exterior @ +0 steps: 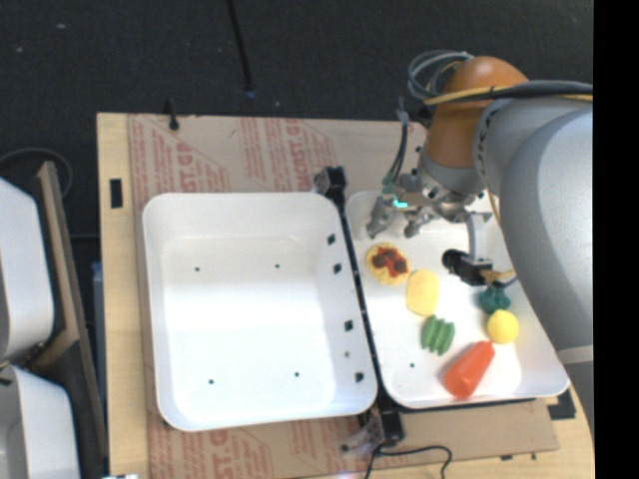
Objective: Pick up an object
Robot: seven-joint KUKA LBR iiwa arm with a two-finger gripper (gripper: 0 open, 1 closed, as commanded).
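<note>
My gripper [395, 224] hangs over the back of the right bin [539, 377], just behind a round yellow toy with red spots [387, 261]. Its fingers stand apart with nothing between them. Further forward in that bin lie a pale yellow piece [422, 292], a green ribbed piece [437, 334], an orange carrot-like toy [467, 367], a yellow lemon-like ball [502, 326] and a small dark green piece [493, 299].
The left bin [160, 267] sits beside the right one, with a black divider rail [349, 287] between them. The grey arm [539, 198] covers the right bin's far right side. Both bins rest on a cardboard sheet [240, 153].
</note>
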